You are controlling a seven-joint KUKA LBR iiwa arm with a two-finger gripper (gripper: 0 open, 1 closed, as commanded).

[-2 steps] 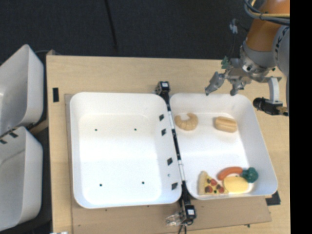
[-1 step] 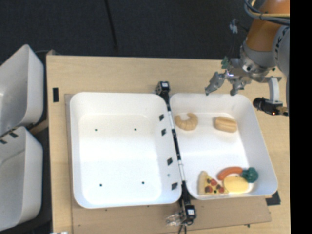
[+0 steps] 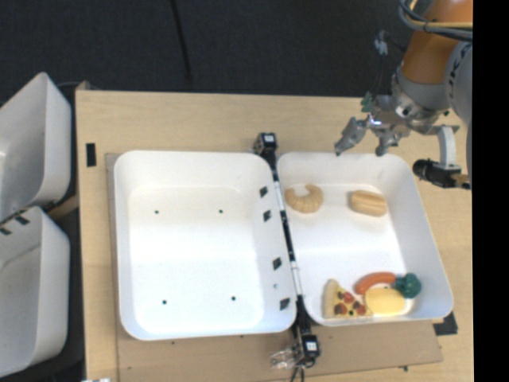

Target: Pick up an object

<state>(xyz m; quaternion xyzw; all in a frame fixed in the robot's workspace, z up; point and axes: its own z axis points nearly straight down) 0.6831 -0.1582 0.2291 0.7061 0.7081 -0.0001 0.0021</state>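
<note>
Grey two-finger jaws (image 3: 367, 138) spread apart, holding nothing, above far rim of right shallow white bin (image 3: 421, 237) (curved tan croissant (image 3: 305, 198) and tan bread roll (image 3: 367, 203) below).

I see open floor in the right bin (image 3: 398, 249) between the croissant (image 3: 305, 198), bread roll (image 3: 367, 203) and the toy food heap (image 3: 372, 295) below.

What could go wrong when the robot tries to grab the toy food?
The pizza slice, carrot and yellow piece crowd one corner of the right bin, so the gripper might pinch two or bump the wall. The croissant and bun look rounded and could slip.
</note>
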